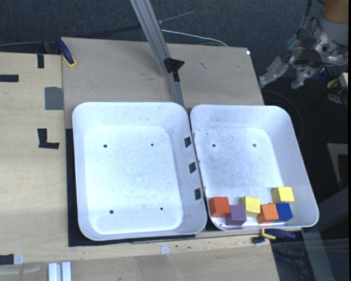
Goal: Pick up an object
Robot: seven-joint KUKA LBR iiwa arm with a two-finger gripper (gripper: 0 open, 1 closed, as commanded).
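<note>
Camera view: I see the gripper [292,69] at the top right, outside the right bin [292,127] and well apart from the blocks; whether its jaws are released or clenched, I cannot tell. Blocks lie together at this bin's near edge: orange block [219,205], purple block [238,213], yellow block [283,194], blue block [284,211].

Light wooden bench [23,174], dark blue carpeted floor [234,10], slanted metal pole [149,22], black tape marks [44,138]

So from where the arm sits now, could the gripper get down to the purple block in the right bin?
Probably yes. The gripper hangs beyond the right bin's far corner, with nothing above the purple block. But an orange block and a yellow block crowd its sides, leaving the fingers little room.
</note>
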